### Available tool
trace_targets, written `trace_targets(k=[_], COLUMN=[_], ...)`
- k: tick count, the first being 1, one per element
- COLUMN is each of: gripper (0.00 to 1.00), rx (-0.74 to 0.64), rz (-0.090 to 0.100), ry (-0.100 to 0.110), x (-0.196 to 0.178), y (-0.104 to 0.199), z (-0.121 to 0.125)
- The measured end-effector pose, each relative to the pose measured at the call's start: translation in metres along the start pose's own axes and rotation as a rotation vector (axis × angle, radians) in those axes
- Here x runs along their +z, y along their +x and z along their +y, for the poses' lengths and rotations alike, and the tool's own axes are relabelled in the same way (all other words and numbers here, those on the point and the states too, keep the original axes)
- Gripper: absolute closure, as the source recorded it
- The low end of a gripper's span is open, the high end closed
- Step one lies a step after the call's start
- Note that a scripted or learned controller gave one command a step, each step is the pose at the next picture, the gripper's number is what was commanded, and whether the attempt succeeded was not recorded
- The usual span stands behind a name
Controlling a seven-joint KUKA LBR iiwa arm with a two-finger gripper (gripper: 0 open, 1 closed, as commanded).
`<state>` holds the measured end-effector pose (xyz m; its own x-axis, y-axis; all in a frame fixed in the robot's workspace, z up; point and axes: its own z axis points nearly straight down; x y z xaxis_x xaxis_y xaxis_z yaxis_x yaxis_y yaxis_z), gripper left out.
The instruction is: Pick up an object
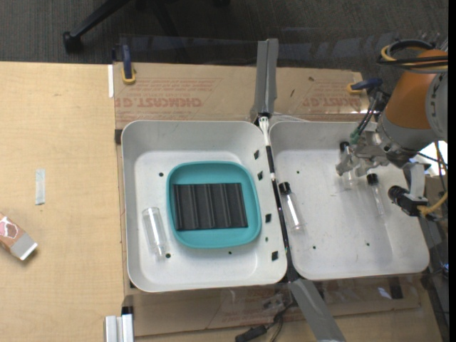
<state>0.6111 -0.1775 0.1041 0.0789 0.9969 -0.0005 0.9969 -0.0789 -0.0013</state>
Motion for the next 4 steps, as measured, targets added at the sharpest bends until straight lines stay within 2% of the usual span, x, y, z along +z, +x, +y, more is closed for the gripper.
trace_targets(k=[1, 2, 3, 4], gripper=[0.00, 1.00, 1.00, 1.00], rx=[-0.001, 0.002, -0.022, -0.020], rz=[0.000, 0.000, 0.005, -0.001], ry=[0.000, 0.002, 0.020, -0.001], x=[0.000, -0.009, 0.010, -0.101], y=[0.000, -0.001, -0.015, 0.049], z=[0.000, 0.000, 0.044, 0.044])
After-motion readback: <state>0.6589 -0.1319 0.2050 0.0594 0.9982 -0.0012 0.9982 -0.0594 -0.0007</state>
